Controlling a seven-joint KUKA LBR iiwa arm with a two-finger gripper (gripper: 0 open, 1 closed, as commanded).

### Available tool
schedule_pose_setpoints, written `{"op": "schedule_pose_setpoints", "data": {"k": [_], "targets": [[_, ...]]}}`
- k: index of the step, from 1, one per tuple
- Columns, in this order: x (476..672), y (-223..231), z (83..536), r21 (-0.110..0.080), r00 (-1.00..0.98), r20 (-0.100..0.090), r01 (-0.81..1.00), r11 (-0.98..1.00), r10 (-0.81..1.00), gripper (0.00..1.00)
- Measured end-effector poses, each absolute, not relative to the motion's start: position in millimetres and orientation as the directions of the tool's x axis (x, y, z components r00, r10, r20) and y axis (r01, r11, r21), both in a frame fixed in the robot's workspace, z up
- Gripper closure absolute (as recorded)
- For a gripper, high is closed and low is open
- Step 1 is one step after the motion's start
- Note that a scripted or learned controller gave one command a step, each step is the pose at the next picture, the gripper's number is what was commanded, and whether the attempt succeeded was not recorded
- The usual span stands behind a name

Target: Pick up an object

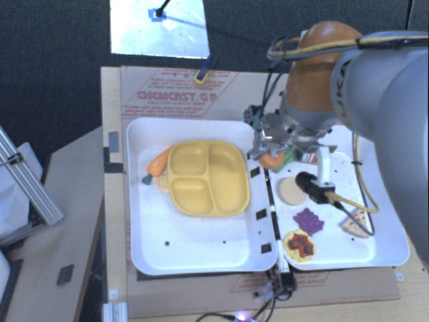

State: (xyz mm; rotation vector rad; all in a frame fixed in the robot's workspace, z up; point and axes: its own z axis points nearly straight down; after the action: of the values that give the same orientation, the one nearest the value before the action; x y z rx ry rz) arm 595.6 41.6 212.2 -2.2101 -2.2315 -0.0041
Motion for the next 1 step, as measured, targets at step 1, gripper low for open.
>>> {"op": "schedule_pose_setpoints", "data": {"k": [1], "targets": [[602.5, 87.4, 229.7, 0.003, -0.009, 0.002, 1.0, 0.009, 1.0, 1.0]]}}
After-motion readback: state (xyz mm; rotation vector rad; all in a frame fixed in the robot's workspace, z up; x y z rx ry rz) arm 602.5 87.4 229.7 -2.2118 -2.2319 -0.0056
